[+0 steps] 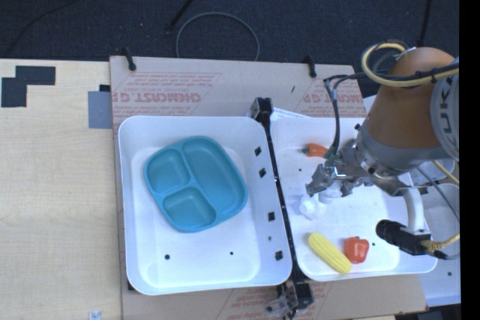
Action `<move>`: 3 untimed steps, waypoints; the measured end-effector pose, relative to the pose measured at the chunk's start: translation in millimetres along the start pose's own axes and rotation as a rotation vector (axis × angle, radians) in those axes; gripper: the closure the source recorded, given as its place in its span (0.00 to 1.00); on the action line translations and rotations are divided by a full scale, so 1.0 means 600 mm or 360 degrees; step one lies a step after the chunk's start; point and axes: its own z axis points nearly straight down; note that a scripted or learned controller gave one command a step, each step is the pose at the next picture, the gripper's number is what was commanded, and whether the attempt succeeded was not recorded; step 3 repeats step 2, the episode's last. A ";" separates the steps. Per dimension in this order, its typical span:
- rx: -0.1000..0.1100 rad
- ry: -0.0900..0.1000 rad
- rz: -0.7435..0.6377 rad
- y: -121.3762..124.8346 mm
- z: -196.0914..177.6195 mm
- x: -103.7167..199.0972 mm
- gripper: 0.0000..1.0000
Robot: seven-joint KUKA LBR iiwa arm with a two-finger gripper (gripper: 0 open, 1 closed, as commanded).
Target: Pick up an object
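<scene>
Lying in the right bin (390,266), near its front edge, are a yellow corn cob (329,252) and, just beside it, a red pepper (357,249). A small white object (309,205) sits further back in the same bin, near the divider, and an orange carrot-like piece (316,151) lies toward the back. The hand (327,181) hangs over the middle of this bin, close above the white object; whether its fingers are apart or together cannot be told, and nothing is seen between them. The grey arm (409,116) reaches in from the right. In the left bin (150,266) rests a blue divided plate (195,182). Both bins sit on the counter (52,198).
</scene>
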 end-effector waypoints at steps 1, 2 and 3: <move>-0.0002 0.0000 -0.0002 -0.011 -0.015 0.087 1.00; 0.0003 -0.0002 -0.0001 -0.021 0.009 0.182 1.00; 0.0003 -0.0002 -0.0001 -0.021 0.009 0.182 1.00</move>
